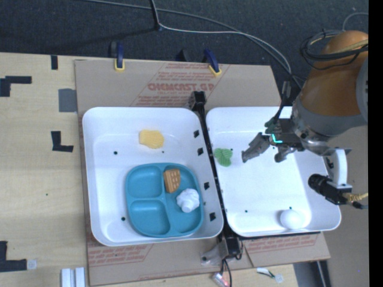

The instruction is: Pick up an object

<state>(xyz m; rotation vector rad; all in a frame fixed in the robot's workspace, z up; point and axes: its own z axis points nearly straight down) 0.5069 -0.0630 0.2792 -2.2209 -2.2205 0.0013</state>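
Because the arm [332, 94] comes in from the right and is cut off by the frame edge, only its grey body and orange band can be seen, and its bulk hides part of the right bin's [257, 220] far right wall. Its gripper [268, 150] hangs over the middle of the right bin with two dark fingers spread apart, one [254, 150] reaching left toward a small green object [224, 156] and the other [285, 152] pointing down; nothing lies between them. That green object sits near the bin's left wall, just beside the left fingertip but apart from it, and its shape is too blurred to name. A white ball [293, 219] rests near the front right corner of the same bin, hard to pick out against the white floor. The left bin [96, 172] holds a yellow lump [151, 139] toward the back and a blue divided tray [146, 205] toward the front; a tan waffle-like piece [172, 180] lies in the tray's upper right compartment and a crumpled white lump [188, 200] lies just below it. Both bins stand on a cardboard sheet [173, 85] with red print reading something like "CHEMCAST", its smaller lines unreadable. Two clamps with blue handles [119, 57] grip the sheet's far edge.
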